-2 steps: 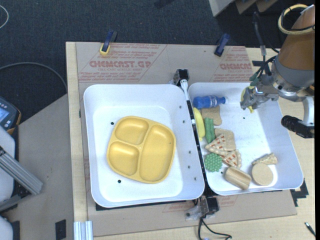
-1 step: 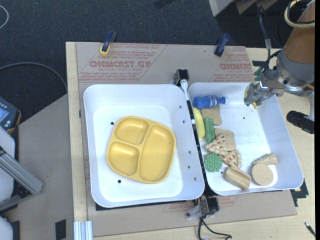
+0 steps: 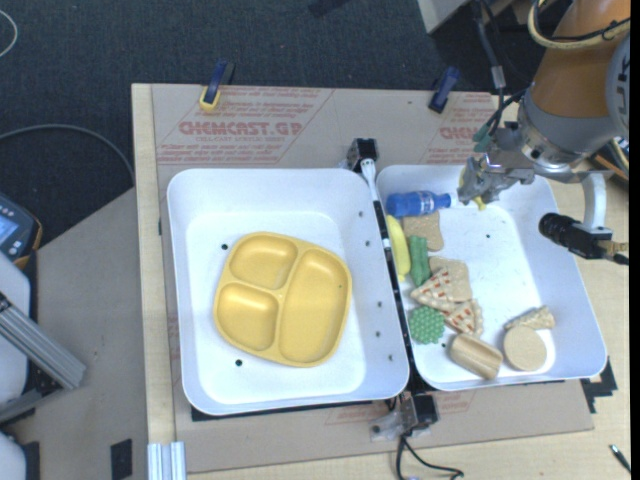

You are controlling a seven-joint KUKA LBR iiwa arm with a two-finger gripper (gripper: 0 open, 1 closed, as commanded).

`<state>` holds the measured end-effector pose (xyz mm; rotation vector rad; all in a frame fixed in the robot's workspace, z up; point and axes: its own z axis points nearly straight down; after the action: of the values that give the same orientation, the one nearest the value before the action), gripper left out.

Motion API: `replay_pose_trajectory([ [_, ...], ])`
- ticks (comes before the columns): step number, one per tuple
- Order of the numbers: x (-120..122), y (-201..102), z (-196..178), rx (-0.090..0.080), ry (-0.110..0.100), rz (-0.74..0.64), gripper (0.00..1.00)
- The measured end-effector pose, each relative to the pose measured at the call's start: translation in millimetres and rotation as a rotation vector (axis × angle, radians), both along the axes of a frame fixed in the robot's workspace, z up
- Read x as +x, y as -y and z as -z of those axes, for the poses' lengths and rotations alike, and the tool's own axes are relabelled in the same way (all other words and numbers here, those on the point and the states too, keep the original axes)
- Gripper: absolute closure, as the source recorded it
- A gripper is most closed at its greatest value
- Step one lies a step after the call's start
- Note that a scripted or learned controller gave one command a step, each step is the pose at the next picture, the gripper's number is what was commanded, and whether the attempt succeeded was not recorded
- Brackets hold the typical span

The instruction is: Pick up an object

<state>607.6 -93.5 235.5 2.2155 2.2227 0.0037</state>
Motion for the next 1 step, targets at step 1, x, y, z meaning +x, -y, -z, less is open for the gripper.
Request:
replay_pose_trajectory([
  [1, 9.8, -47.8, -1.4, 0.001, 0.0, -0.002, 1.0],
])
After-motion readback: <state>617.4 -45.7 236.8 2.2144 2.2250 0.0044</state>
